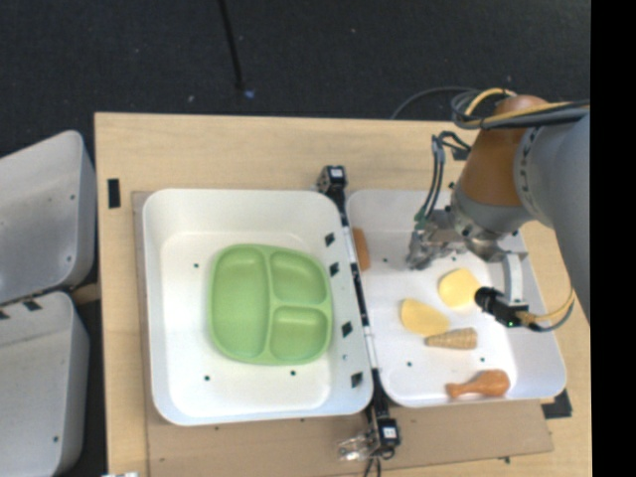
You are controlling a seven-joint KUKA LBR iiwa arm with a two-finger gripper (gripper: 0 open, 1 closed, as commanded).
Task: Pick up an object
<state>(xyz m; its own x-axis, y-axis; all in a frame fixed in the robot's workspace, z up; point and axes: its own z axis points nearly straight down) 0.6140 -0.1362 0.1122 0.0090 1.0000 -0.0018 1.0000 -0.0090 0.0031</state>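
Observation:
The right bin (pixel 397 212) holds several toy foods: a pale yellow round piece (pixel 458 287), a yellow wedge (pixel 423 316), a tan corn-like piece (pixel 452 340), an orange drumstick shape (pixel 478 386) and a small orange stick (pixel 361 248) against the left wall. My gripper (pixel 425 249) hangs low over the bin's upper middle, above and left of the round yellow piece. I see nothing between its fingers.
The left bin (pixel 174 266) holds a green divided plate (pixel 270 303). The grey arm with its orange band (pixel 497 162) comes in from the right over the right bin's far corner. Cables loop behind it. Black clips (pixel 333 179) sit along the divider between the bins.

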